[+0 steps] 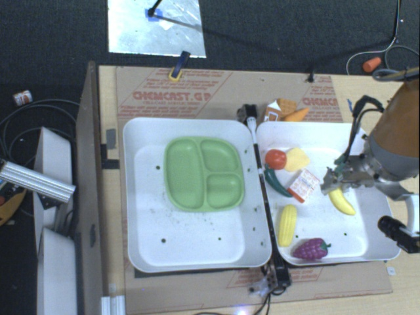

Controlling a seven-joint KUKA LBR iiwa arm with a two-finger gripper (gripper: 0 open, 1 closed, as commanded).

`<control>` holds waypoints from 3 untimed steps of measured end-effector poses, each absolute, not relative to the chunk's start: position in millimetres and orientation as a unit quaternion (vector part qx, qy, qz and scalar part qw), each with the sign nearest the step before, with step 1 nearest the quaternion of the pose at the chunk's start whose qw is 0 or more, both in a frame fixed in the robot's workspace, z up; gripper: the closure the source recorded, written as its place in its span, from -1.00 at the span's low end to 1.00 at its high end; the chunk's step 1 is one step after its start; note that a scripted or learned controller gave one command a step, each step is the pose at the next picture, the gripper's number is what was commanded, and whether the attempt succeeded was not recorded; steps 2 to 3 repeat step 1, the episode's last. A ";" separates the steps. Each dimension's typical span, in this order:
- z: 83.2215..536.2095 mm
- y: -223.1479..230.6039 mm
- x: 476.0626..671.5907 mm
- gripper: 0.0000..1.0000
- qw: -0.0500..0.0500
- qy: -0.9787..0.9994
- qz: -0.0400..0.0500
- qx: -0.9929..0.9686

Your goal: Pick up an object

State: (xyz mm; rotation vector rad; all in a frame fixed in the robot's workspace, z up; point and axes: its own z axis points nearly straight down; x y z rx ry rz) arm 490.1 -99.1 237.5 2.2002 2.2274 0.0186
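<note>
The right bin [367, 238] holds several toy foods: a red tomato [275, 158], a pale yellow piece [297, 158], a dark green vegetable [275, 184], a small white-and-red box [303, 185], a corn cob [287, 224], purple grapes [310, 248] and a yellow banana [342, 201]. My gripper [333, 181] hangs low over the bin's middle, between the box and the banana, right at the banana's upper end. Its dark fingers blend together and nothing shows clearly between them.
The left bin [151, 248] bears a green divided plate [202, 174]. An orange carrot [296, 115] and a small packet lie on the cardboard behind the right bin. The arm's grey body [397, 143] covers the right bin's far right side.
</note>
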 end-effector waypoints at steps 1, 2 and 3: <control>210.3 -48.7 543.3 1.00 0.000 0.711 0.002 0.703; 210.3 -48.7 543.3 1.00 0.000 0.711 0.002 0.703; 210.3 -48.7 543.3 1.00 0.000 0.711 0.002 0.703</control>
